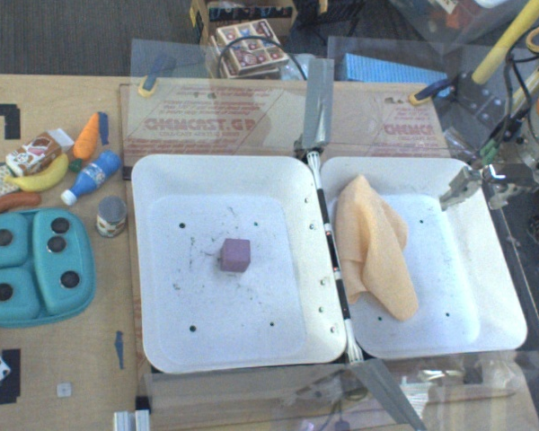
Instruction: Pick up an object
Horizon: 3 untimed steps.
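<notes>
Left bin [162, 330] sits closest, white shallow plastic tray, rounded corners, scuffed floor with dark specks and small holes. Purple block [234, 255] rests near its centre: small, matte, roughly cubic, no clear long axis, edges slightly skewed to the bin walls. Right bin [485, 321] is the same moulding, touching the left one along the middle seam. Orange cloth [374, 247] lies in its 9 o'clock half, soft and rumpled, folded, long axis running 12 to 5 o'clock, narrow end pointing to 12. Jaws [459, 189] hang over the right bin's 1 o'clock corner, metal fingers angled toward 8 o'clock; can't tell their spread, nothing visibly between them. Cloth is near, at the jaws' 8 o'clock, not touching. Block is well apart, toward 9 o'clock. Tabletop [36, 357] is bare wood.
</notes>
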Motion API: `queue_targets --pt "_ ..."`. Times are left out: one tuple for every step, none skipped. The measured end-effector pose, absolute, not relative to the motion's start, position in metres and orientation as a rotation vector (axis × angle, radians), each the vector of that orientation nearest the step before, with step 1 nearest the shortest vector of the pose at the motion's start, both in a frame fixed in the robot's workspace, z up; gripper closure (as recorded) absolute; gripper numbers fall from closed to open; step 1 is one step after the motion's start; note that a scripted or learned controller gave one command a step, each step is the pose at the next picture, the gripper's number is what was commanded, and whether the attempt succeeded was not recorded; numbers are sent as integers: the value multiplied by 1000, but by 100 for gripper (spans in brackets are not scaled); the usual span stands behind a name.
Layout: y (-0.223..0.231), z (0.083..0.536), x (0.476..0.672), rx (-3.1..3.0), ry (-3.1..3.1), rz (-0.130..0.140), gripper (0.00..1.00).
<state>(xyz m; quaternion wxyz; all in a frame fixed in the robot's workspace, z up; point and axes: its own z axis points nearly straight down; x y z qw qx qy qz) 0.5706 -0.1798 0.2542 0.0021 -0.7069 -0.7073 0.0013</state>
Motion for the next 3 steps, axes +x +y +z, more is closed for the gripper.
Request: queue_targets --pt "-122 136 616 -2146 -2289 4 0" --pt "-155 89 584 -2199 -2251 -11 0" --pt "-95 90 601 -2116 -2337 -11 0"
